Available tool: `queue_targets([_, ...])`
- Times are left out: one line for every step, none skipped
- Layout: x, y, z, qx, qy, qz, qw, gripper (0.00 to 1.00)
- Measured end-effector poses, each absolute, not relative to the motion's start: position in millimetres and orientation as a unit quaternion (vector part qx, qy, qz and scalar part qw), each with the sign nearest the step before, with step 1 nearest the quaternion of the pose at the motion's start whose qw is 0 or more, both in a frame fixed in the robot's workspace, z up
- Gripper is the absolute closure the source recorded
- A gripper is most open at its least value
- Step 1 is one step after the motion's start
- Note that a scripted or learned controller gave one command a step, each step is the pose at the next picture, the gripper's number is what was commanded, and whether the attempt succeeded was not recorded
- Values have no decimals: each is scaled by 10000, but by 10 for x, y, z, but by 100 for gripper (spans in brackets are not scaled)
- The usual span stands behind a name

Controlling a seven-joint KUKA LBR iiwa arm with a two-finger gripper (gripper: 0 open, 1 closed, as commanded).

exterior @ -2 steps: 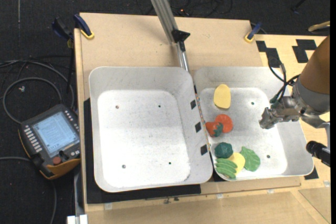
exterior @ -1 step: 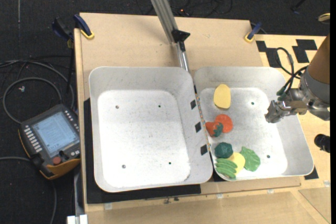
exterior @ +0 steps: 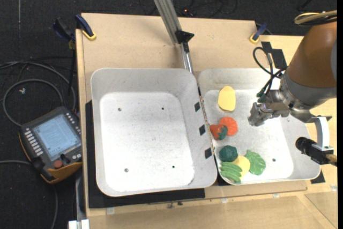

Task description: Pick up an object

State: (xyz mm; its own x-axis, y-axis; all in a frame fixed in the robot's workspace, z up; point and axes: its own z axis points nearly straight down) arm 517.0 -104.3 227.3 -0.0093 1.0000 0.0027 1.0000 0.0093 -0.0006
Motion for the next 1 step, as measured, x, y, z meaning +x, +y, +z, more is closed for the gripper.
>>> queue_targets([5149, -478, 2383, -7040, -7102, -11, 4, 100])
